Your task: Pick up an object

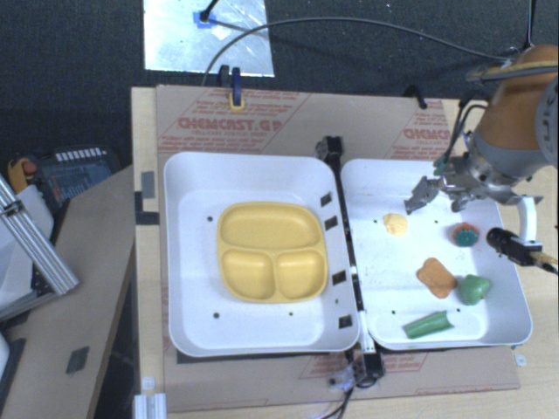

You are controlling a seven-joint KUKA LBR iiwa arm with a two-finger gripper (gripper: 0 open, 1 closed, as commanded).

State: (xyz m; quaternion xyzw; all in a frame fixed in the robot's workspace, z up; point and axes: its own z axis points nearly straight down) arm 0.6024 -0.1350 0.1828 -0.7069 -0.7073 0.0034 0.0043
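The right bin holds several small items: a pale yellow lump, a red and teal piece, an orange piece, a green rounded piece and a long green piece. My gripper hangs over the back of this bin, up and to the right of the yellow lump. Its fingers are spread open with nothing between them.
A yellow three-compartment tray lies in the left bin. A black divider with clips runs between the bins. A black part of the arm juts over the right bin's right side. Cables cross behind the bins.
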